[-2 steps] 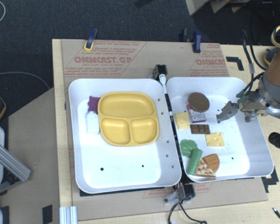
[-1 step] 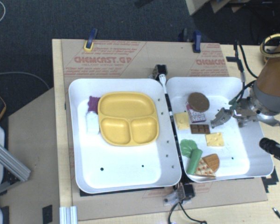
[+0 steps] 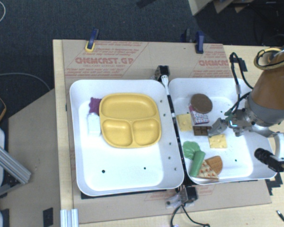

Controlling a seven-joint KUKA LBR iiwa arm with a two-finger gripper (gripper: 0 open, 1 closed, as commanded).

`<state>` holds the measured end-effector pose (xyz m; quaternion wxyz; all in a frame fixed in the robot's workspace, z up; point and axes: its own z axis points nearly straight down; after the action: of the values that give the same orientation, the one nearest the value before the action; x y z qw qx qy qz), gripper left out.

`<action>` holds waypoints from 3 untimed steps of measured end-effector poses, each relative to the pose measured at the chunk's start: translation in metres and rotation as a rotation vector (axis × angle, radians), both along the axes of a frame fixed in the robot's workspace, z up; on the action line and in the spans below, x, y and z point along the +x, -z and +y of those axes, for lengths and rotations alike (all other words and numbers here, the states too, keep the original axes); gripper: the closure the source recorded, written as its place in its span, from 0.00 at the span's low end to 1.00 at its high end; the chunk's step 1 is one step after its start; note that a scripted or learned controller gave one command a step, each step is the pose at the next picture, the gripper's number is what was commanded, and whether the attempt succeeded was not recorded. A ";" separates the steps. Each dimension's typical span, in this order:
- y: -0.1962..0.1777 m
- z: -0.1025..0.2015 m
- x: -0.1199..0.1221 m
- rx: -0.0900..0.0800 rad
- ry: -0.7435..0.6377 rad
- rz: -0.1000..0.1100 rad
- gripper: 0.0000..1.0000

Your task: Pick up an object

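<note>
White plastic bins are seen side by side on a tabletop (image 3: 132, 56) covered with printed brown cardboard, viewed from above at a slant. The left bin (image 3: 128, 174) is occupied by a yellow divided tray (image 3: 130, 118), with a purple item (image 3: 94, 105) and a white item (image 3: 93, 124) tucked against the tray's left edge. The right bin (image 3: 236, 167) is scattered with small play-food pieces: a round brown patty (image 3: 201, 103) near the top, a dark brown block with a printed label (image 3: 200, 123) just below it, a pale yellow square (image 3: 184, 122) beside the block on its left, and a second yellow cheese-like square (image 3: 218, 141) lower down toward the middle. Along the bin's lower left, a green piece (image 3: 194, 154) is laid next to a pizza-like slice (image 3: 210, 168), the two touching.

The grey arm with its orange band (image 3: 270, 86) is shown reaching in from the right, its hand (image 3: 223, 126) lowered over the middle of the right bin, just above the second yellow square and close to the right of the dark block. Whether the hand is spread wide or drawn narrow cannot be told from this angle, and nothing is seen gripped in it. A black cable (image 3: 236, 74) is looped up along the arm.

Blue and yellow clamps (image 3: 91, 41) are fixed at the far edge of the cardboard, over dark carpet.
</note>
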<state>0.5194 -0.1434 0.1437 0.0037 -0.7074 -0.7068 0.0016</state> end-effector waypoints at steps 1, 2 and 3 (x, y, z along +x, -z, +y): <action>0.054 0.001 -0.001 0.000 0.000 0.000 0.00; 0.039 0.000 0.001 -0.004 0.002 -0.010 1.00; -0.025 0.001 0.002 -0.006 -0.002 -0.015 1.00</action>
<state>0.5217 -0.1422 0.1685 -0.0037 -0.7067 -0.7075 -0.0018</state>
